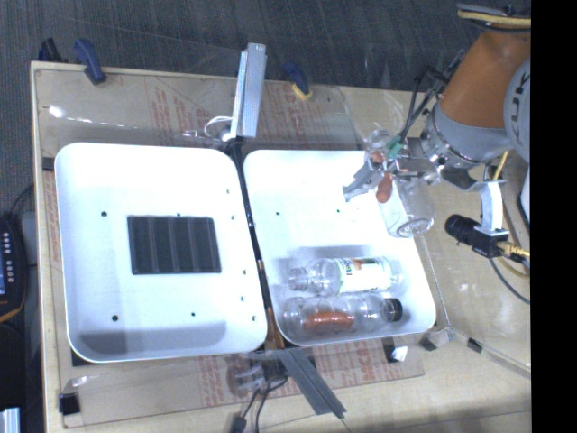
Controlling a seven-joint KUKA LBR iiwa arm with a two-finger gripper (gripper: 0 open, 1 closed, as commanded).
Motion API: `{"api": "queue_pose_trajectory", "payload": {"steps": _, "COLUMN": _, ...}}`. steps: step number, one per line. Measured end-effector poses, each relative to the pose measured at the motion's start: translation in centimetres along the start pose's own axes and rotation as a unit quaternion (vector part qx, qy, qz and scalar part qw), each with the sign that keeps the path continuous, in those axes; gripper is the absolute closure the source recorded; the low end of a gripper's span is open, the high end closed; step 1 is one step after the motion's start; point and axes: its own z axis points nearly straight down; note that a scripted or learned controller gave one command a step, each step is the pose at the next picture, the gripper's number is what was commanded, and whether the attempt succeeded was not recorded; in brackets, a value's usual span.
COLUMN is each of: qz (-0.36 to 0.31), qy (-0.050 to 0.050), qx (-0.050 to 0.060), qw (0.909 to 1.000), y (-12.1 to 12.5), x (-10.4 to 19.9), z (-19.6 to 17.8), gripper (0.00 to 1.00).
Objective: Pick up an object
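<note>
My gripper (370,186) hangs over the far right part of the right bin (297,174). Its fingers stand apart, open, with nothing between them: a grey one (356,186) to the left and a red-tipped one (385,188) to the right. A clear plastic cup (407,215) lies tilted against the bin's right wall, just right of and below the red-tipped finger. I cannot tell whether they touch. Two clear bottles lie side by side at the bin's front, one with a white label (347,274) and one with a reddish band and dark cap (338,315).
The left bin (90,197) holds a flat black ribbed rectangle (174,244). A grey metal bar (248,93) rises at the back between the two bins. Blue clamps (88,59) sit on the bench's far edge.
</note>
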Motion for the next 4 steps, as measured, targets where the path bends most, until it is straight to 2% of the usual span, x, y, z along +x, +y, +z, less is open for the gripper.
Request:
{"api": "queue_pose_trajectory", "payload": {"steps": 1, "qz": -0.054, "qy": 0.000, "qx": 0.000, "qw": 0.9985, "y": -4.6, "x": -1.4, "z": 8.8, "gripper": 0.00}}
{"api": "queue_pose_trajectory", "payload": {"steps": 2, "qz": -0.131, "qy": -0.001, "qx": -0.002, "qw": 0.9914, "y": -1.1, "x": -1.3, "z": 12.8, "gripper": 0.00}}
{"api": "queue_pose_trajectory", "payload": {"steps": 3, "qz": -0.146, "qy": 0.000, "qx": 0.000, "qw": 0.9892, "y": 7.7, "x": -1.4, "z": 18.7, "gripper": 0.00}}
{"api": "queue_pose_trajectory", "payload": {"steps": 4, "qz": -0.149, "qy": 0.000, "qx": 0.001, "qw": 0.9888, "y": 7.8, "x": -1.4, "z": 17.8, "gripper": 1.00}}
